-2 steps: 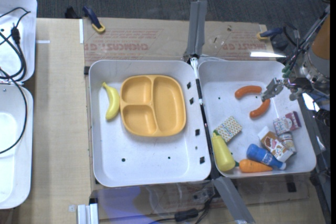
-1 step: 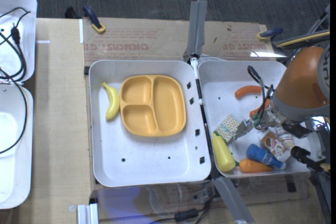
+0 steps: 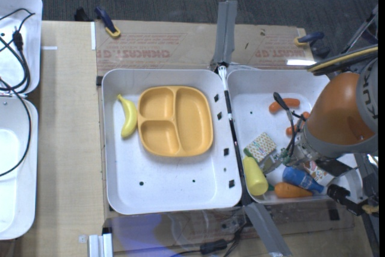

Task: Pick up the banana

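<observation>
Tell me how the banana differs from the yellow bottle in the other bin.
The banana lies in the left bin, beside the yellow divided plate; the yellow bottle lies in the right bin, among other items. The banana is curved and tapers to a tip; the bottle is straight and stubby. The banana lies far from the arm; the bottle lies near it. Both are yellow.

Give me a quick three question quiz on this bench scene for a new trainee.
1. True or false: the banana lies inside the divided plate.
2. Which bin holds the banana: A left bin, B right bin?
3. Fill in: the yellow bottle lies against the right bin's ___ wall.

Key: 1 false, it lies beside the plate; 2 A; 3 left.
</observation>
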Tool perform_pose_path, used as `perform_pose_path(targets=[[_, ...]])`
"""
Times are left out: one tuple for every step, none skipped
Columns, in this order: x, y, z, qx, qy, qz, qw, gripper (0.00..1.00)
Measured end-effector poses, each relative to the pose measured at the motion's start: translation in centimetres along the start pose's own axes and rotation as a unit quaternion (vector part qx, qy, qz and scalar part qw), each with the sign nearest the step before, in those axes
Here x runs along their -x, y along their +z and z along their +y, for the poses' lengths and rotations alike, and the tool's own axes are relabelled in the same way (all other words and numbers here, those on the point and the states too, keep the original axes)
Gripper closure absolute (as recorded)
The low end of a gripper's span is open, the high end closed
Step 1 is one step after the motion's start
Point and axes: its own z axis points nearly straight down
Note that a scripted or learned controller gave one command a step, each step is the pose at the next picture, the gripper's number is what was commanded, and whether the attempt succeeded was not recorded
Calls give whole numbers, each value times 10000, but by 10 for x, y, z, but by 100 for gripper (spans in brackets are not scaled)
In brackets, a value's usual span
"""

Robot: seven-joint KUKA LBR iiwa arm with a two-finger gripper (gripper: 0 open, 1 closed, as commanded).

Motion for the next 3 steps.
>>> perform_pose_path(targets=[[17, 1, 69, -8, 817, 24, 9967, 0], [8, 0, 21, -1, -724, 26, 9974, 0], [-68, -103, 72, 18, -751, 11, 9972, 0]])
